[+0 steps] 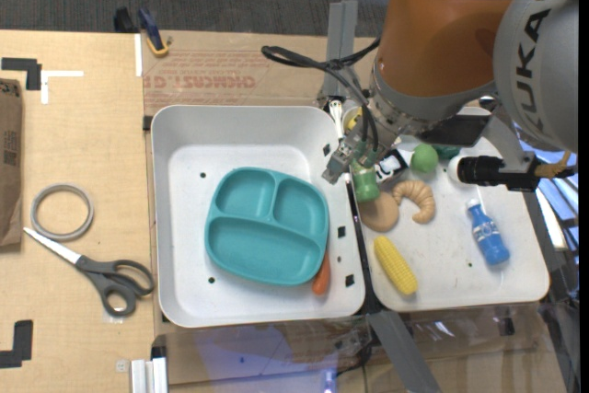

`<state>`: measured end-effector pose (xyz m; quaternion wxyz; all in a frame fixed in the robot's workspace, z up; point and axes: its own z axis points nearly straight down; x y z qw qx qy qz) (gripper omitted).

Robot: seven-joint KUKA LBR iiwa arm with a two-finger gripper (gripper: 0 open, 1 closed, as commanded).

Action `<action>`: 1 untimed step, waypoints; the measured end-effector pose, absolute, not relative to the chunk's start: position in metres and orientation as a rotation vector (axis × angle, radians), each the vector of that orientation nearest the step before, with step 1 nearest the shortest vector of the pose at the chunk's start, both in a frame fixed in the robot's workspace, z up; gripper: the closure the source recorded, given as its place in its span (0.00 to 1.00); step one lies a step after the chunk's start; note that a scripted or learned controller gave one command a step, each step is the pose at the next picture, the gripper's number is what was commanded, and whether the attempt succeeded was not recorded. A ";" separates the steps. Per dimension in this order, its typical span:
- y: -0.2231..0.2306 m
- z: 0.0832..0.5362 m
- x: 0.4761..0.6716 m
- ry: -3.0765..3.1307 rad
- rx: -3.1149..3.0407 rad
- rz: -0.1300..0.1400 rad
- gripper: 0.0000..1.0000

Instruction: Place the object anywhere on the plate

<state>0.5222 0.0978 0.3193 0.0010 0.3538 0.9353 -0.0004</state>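
The two-finger gripper point(354, 163) hung over the bins' shared edge; its grip could not be told. The teal divided plastic plate point(267, 225) lay in the left white bin point(184, 198).

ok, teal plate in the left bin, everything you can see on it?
The teal plate is a rounded-rectangular tray, plastic-looking, with three compartments: two smaller ones at the far side and one wide one nearer the camera. It lies flat in the left bin, skewed slightly. An orange carrot-like piece lies against its right near corner.
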 end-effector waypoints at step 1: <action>0.067 0.415 0.495 2.914 1.167 -0.001 1.00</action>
